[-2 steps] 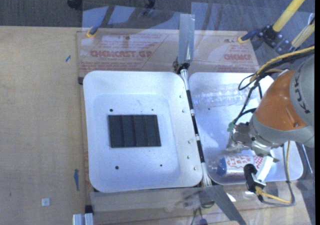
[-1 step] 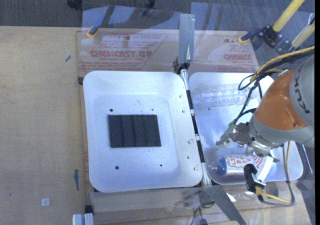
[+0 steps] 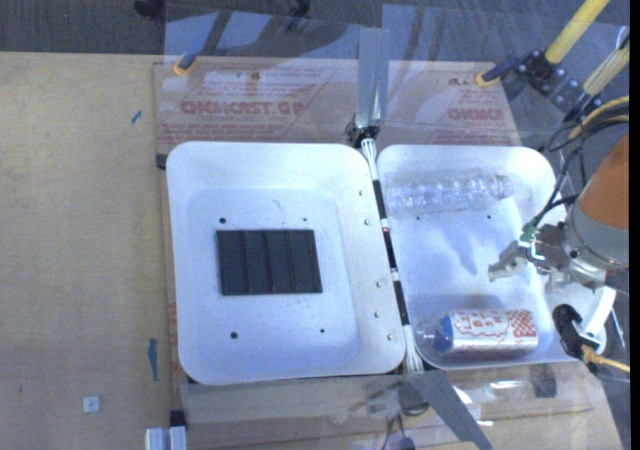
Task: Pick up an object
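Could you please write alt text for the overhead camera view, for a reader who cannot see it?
The grey robot arm reaches in from the right, its gripper over the right bin, which holds a clear plastic bottle along its far side and a red-and-white labelled bottle along its near side. The left bin holds a flat black ridged block.

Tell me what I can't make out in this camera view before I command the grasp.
- Gripper: fingers too small and blurred against the right bin to judge their state.
- Arm: cut off by the right edge.
- Clear plastic bottle: transparent, outline faint against white.
- Red-patterned bottle: label print too small to read.
- Dark ridged block in the left bin: height unclear from above.
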Controlling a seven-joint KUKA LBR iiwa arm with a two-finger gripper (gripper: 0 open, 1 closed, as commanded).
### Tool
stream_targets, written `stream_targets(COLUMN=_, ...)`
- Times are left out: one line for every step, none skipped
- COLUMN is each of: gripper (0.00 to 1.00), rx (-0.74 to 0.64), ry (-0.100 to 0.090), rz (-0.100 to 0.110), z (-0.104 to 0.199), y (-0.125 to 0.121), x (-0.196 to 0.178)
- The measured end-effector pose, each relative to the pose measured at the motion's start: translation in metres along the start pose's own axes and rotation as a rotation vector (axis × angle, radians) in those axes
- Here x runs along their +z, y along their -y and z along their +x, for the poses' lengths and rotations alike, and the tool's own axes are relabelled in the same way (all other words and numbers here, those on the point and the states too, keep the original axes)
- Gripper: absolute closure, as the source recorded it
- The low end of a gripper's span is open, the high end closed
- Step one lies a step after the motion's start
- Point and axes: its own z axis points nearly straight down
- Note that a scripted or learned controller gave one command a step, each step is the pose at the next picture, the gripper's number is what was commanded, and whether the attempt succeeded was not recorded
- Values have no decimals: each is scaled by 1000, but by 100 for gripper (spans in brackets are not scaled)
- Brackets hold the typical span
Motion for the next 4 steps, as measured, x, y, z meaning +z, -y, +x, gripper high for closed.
stream_targets(gripper=0, rx=-80, ry=-1, rz=-2, z=-1, y=-24, x=25)
stream_targets(gripper=0, rx=-118, ry=-5, rz=-7, z=77, y=42, x=25)
stream_targets(gripper=0, rx=-466, ry=1, rz=-3, z=42, y=30, x=-47)
stream_targets(gripper=0, rx=-627, ry=2, rz=-10, z=84, y=45, x=25)
